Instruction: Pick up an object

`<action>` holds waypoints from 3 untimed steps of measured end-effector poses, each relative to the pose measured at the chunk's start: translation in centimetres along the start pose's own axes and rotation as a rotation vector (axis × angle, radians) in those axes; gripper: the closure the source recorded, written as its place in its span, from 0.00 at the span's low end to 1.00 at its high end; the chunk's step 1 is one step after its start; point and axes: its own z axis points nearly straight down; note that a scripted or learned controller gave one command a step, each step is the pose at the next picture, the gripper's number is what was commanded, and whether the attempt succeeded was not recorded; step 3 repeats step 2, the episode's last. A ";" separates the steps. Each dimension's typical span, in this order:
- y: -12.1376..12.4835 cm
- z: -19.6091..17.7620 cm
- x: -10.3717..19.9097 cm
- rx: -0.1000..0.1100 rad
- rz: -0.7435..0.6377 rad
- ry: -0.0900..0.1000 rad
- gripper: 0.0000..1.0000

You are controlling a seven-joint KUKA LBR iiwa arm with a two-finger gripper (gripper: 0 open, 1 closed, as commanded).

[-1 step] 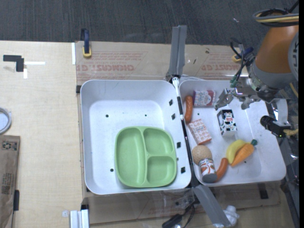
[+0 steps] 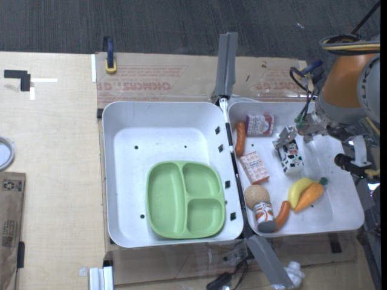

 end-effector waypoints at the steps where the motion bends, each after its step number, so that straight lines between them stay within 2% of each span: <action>1: 0.0 -0.9 0.0 -0.001 0.002 0.000 1.00; 2: 1.7 -11.0 3.0 0.004 0.143 0.001 1.00; 3: 1.7 -11.0 3.0 0.004 0.143 0.001 1.00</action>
